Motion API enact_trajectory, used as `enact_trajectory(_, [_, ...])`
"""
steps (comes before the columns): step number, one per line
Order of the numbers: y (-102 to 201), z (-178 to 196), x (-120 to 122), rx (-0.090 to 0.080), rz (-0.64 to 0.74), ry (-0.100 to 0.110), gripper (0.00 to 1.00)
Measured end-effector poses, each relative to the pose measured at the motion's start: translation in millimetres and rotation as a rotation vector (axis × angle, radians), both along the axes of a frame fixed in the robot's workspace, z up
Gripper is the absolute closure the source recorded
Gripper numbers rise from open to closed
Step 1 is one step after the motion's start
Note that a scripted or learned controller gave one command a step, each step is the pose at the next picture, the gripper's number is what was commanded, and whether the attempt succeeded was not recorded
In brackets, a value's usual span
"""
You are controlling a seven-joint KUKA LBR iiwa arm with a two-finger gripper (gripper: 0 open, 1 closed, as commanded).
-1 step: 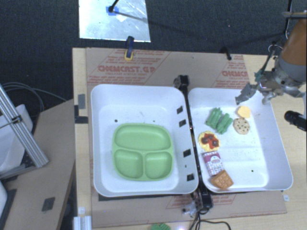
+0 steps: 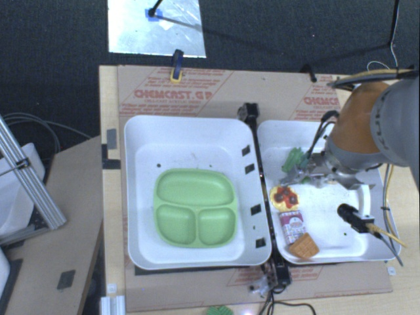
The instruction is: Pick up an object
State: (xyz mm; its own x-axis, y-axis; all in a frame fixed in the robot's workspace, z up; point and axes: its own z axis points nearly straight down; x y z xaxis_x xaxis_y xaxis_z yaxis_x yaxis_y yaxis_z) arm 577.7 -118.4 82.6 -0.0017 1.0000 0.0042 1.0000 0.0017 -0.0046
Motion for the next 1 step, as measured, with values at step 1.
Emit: enact_trajectory(1, [-13.2, 2.6, 5.3, -0.004, -0.001, -0.008, 0.0])
